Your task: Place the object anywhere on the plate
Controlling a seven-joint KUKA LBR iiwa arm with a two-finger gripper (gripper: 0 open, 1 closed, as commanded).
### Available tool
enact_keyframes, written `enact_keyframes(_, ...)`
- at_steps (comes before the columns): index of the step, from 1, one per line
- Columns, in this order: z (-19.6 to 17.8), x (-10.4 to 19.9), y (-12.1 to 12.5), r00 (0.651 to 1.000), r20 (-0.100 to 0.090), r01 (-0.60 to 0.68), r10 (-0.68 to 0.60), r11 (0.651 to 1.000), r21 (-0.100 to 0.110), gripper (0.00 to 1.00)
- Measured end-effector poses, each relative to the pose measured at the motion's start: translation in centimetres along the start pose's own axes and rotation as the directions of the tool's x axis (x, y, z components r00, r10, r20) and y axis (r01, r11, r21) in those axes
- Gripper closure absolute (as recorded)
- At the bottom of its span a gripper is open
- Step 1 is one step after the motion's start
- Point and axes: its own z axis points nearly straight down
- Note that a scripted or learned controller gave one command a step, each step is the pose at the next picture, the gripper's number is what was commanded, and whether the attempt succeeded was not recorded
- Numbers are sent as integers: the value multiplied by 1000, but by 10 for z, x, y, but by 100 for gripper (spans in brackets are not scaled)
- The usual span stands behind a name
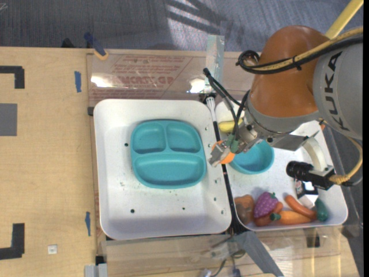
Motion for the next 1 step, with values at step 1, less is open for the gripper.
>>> enact_keyframes(1, 0, 0, 0, 1000, 0, 0, 0, 1000, 0, 0)
